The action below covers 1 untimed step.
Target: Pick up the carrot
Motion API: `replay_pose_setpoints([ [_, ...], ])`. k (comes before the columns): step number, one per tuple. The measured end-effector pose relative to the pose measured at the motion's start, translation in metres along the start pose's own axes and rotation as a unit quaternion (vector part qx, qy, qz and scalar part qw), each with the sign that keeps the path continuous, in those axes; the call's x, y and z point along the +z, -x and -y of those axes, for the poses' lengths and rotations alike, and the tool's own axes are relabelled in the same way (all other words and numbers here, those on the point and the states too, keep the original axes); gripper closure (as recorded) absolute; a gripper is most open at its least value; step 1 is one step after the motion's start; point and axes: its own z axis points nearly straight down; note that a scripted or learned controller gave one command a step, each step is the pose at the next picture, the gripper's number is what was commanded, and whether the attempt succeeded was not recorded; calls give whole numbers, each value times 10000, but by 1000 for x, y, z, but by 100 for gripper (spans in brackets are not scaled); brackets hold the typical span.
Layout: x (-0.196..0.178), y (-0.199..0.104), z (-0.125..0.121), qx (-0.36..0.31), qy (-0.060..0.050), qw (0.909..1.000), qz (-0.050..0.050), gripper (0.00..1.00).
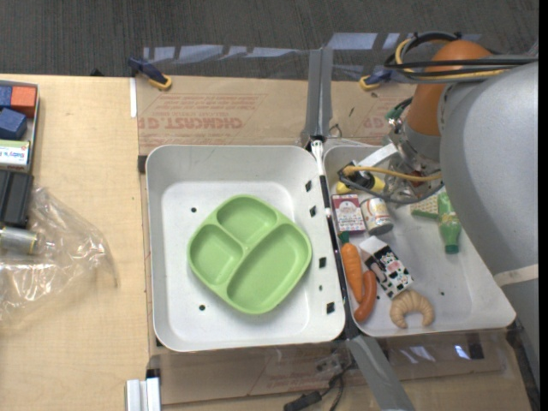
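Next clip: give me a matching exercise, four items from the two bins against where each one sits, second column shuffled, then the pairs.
Items:
1. plate
2. carrot
3. croissant
4. green bottle

Places:
A. near front edge of right bin
B. middle of left bin
C. right bin, along the wall between the bins
D. right bin, next to the grey arm

Pairs: 1-B, 2-C, 3-A, 4-D

chunky smooth grey robot arm with a glossy orange band, black and yellow cables looped over the top.
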Motion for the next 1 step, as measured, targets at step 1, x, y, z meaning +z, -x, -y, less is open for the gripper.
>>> replay_pose_setpoints([
  [1,2,3,0,5,-22,10000,48,0],
])
